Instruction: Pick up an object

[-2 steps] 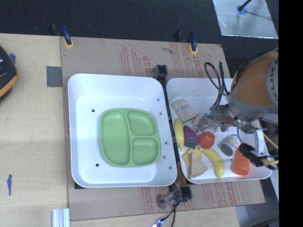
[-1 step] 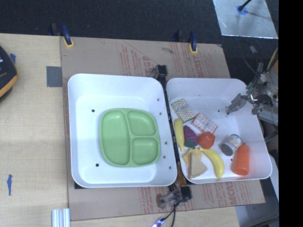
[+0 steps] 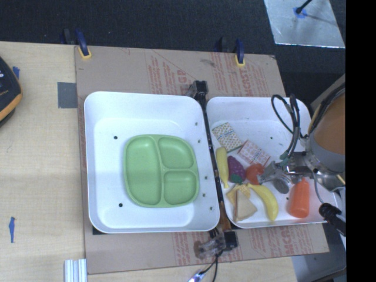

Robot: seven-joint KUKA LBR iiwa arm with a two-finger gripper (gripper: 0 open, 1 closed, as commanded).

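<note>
On the worktop, the left bin holds one green tray, while the right bin holds two bananas, two packets, one carrot, beside the gripper, grip unclear.

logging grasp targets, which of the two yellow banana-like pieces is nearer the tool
The curved banana at the right bin's front, just below the tool. The other, straighter yellow piece lies along the bin's left wall, farther away.

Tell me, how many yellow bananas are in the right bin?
2. One banana lies along the left wall of the right bin. The other banana lies near the front, beside the sandwich. The arm may hide more.
</note>
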